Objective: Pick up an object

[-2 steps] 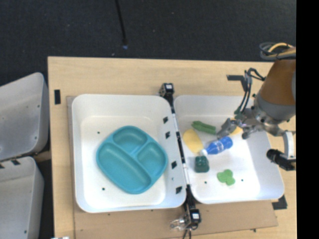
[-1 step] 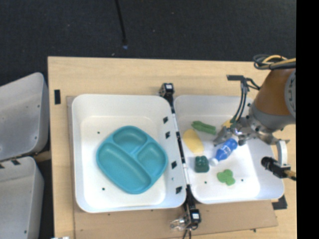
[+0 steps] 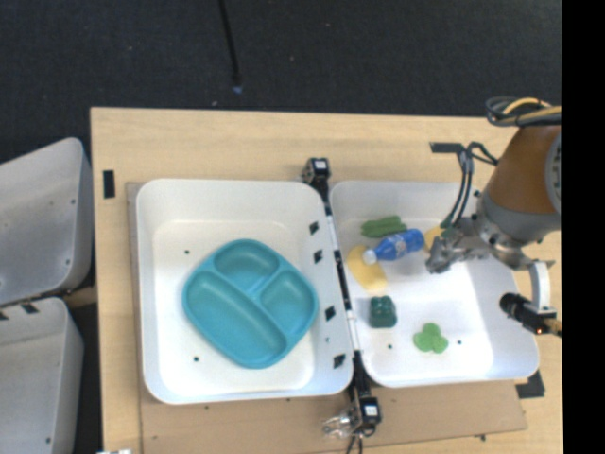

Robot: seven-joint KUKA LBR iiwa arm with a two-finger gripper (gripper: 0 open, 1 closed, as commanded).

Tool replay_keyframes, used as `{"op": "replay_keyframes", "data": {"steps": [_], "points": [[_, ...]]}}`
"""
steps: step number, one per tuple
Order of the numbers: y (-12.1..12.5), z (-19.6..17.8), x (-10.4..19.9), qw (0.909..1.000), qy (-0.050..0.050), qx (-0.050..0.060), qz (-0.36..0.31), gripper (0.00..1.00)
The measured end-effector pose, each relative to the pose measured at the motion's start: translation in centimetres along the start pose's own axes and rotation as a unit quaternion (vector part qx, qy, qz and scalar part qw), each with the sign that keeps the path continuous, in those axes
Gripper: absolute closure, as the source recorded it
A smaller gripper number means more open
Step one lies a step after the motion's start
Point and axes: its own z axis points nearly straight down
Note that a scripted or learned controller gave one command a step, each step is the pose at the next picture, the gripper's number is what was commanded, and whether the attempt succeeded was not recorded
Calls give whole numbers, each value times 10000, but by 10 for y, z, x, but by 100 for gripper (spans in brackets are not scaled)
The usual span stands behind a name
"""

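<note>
Two white bins sit side by side on the surface (image 3: 113, 149), and my hand (image 3: 440, 255) hangs low in the right bin (image 3: 473, 367), toward its 2 o'clock part; whether it is clenched or released I cannot tell, and I see nothing held in it; just at my 9 o'clock lies a blue bottle (image 3: 395, 246) on its side, close beside me; at 10 o'clock from me a dark green piece (image 3: 383, 226) lies near the bin's far wall; beyond the bottle, at 8 o'clock, a yellow object (image 3: 366, 270) rests by the bin's left wall; a dark green block (image 3: 381, 312) sits at my 7 o'clock; a light green object (image 3: 431, 340) lies at 6 o'clock; the left bin (image 3: 161, 367) holds a teal divided plate (image 3: 248, 302).
</note>
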Motion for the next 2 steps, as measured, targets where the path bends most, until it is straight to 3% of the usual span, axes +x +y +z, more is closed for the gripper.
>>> {"op": "replay_keyframes", "data": {"steps": [2], "points": [[7, -104, 2, 10000, 7, 18, -41, 100]]}}
